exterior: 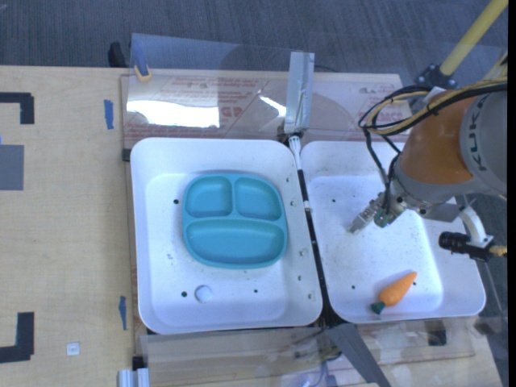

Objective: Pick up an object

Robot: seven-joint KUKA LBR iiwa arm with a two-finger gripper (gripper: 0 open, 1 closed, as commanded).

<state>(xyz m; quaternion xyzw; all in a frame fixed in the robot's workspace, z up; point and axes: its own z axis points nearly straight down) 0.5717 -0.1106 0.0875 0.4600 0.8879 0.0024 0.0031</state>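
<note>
The pincer [367, 216] hangs over the right bin [459, 301], grip state unclear. The toy carrot [395, 289] lies near the front wall, untouched.

The arm [451, 147] runs off the right edge, so most of its body goes unseen. The tool [369, 216] is small and blurred; whether its fingers are apart or together cannot be told. A small pale round thing [203, 294] in the left bin [145, 240] is too faint to identify. The tabletop [56, 216] is cut off at the left edge.
</note>
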